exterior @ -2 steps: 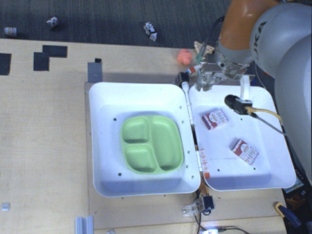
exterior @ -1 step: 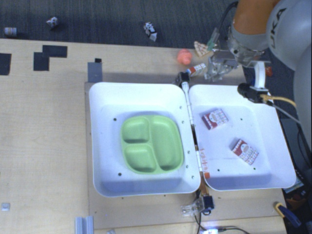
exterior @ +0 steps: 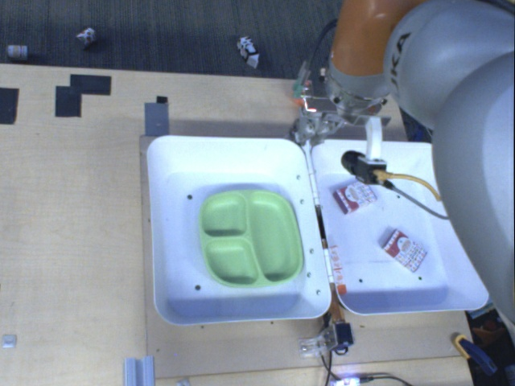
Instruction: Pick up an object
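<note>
My tool (exterior: 312, 127), how far open I cannot tell, hangs at the far rim between the left bin (exterior: 169, 215), holding a tray (exterior: 249, 238), and the right bin (exterior: 451, 296), where a packet (exterior: 354, 196) lies near it and a second packet (exterior: 404, 249) farther off.

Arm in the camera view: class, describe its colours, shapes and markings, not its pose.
The arm is built of smooth, rounded, glossy grey shells. A broad orange band rings it above the wrist, with dark lettering on the grey shell beside it. The gripper is a small silvery metal assembly.
</note>
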You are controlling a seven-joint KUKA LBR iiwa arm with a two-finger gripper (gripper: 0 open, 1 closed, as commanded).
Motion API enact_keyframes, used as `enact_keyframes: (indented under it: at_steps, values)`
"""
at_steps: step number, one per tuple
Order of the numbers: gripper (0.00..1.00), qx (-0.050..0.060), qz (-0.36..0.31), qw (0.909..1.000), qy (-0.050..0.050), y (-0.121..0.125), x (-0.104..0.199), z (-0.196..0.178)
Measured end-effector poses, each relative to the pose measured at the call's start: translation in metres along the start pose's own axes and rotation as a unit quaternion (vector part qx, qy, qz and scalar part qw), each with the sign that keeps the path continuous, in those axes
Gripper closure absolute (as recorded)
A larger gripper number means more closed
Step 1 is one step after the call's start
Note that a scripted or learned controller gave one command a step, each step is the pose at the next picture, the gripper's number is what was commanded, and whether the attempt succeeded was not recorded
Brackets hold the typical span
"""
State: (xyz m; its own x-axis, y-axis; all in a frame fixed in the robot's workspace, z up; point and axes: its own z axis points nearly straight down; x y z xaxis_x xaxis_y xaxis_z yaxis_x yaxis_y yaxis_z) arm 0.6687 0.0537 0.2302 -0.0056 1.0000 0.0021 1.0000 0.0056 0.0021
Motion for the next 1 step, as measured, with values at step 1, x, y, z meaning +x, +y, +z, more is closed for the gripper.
enact_keyframes:
  at_steps: [1]
  values:
    - [1.0, 0.0, 0.002, 1.0, -0.002, -0.0004, -0.0884, 0.0323]
